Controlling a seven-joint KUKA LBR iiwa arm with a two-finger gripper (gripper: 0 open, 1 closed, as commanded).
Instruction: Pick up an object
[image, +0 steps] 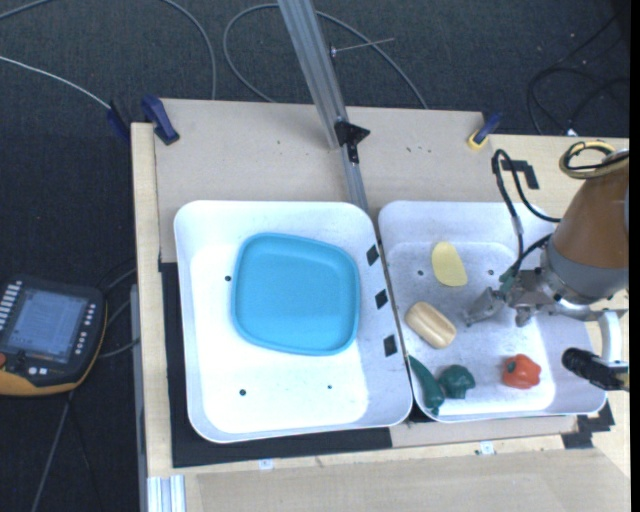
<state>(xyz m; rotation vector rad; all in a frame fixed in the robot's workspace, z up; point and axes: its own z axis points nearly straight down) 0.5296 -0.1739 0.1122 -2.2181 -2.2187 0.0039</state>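
My grey two-finger pincer (490, 305) hangs low over the right white shallow plastic bin (400, 225). Whether it is apart or together I cannot tell, and nothing visibly sits in it.

The nearest thing is a tan, rounded bread-roll shaped toy (430, 324), just left of my pincer and slightly toward the camera, lying flat. Its long axis seems to run diagonally, from up-left to down-right in the picture.

A pale yellow smooth rounded piece (449, 264) lies behind and left of me. A small red tomato-like toy (520, 371) sits toward the camera.

Risk, as I judge it: the roll's curved sides may squirt out if I close along its length, or I may nudge it toward the wall.
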